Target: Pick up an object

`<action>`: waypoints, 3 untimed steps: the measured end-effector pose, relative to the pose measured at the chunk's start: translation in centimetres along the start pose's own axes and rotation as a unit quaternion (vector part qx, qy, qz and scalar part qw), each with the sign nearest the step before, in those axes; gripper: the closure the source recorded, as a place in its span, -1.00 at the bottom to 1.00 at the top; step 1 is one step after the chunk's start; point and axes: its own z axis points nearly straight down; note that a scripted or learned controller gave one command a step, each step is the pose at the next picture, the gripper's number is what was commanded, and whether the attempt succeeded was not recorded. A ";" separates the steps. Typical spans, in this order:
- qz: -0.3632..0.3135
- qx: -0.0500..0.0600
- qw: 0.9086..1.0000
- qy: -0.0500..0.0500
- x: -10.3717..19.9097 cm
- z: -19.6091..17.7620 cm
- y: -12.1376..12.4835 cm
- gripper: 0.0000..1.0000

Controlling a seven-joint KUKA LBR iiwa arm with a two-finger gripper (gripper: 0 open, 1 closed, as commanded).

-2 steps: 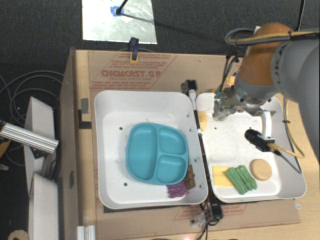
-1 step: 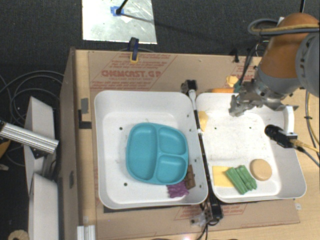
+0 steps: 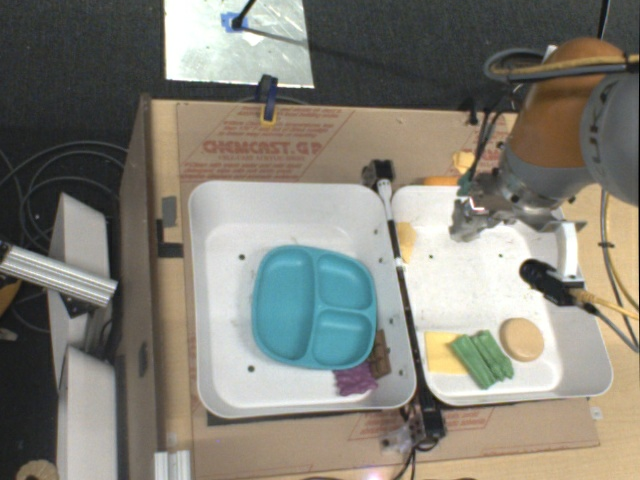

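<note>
The right bin (image 3: 500, 278) holds a green ridged piece (image 3: 481, 357), a yellow flat slice (image 3: 440, 352) beside it, and a tan round bun (image 3: 522, 338) near its front edge. A small yellow piece (image 3: 404, 236) lies by the bin's left wall, and an orange item (image 3: 440, 180) sits at the back rim. The gripper (image 3: 468, 224) hangs over the back of the right bin, under the grey and orange arm (image 3: 560, 118), apart from all these objects. Its fingers are too blurred to read.
The left bin (image 3: 225, 268) carries a teal divided plate (image 3: 313, 307), with a purple item (image 3: 352, 379) and a brown piece (image 3: 381, 356) at its front right corner. A black cylinder (image 3: 545, 281) juts over the right bin's right side. Cables run at the right.
</note>
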 end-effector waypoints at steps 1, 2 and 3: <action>0.000 -0.001 1.000 0.000 -0.5 -0.5 1.2 1.00; -0.003 0.000 1.000 0.001 5.4 3.0 4.9 1.00; 0.002 -0.002 1.000 0.000 2.1 0.9 4.8 1.00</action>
